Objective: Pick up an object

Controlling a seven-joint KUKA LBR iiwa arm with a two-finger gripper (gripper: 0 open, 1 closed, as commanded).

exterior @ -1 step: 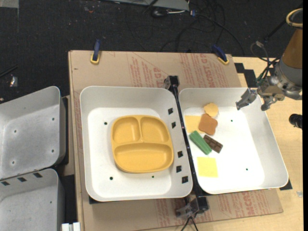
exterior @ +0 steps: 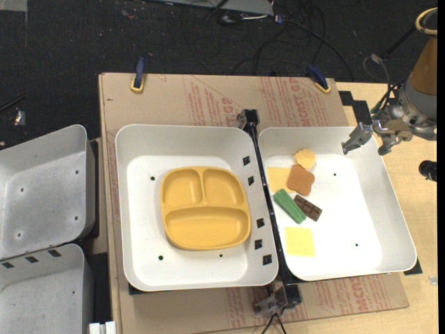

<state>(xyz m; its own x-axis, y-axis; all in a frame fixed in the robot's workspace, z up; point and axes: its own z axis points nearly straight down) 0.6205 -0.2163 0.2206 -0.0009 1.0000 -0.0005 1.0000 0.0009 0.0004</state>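
The right bin (exterior: 361,207) holds a cluster of small objects near its left side: a round yellow piece (exterior: 304,159), a brown toast-like piece (exterior: 300,180), a pale yellow slab (exterior: 277,179), a green bar (exterior: 288,206), a dark brown bar (exterior: 308,207) and a yellow square (exterior: 300,241). My gripper (exterior: 369,141) hangs over the bin's far right corner, well to the right of the cluster. Its two fingers stand apart with nothing between them.
The left bin (exterior: 139,186) carries a yellow divided tray (exterior: 206,208). A black divider (exterior: 261,193) runs between the bins. Blue clamps (exterior: 138,75) sit at the board's far edge. Grey metal panels (exterior: 42,186) lie at the left.
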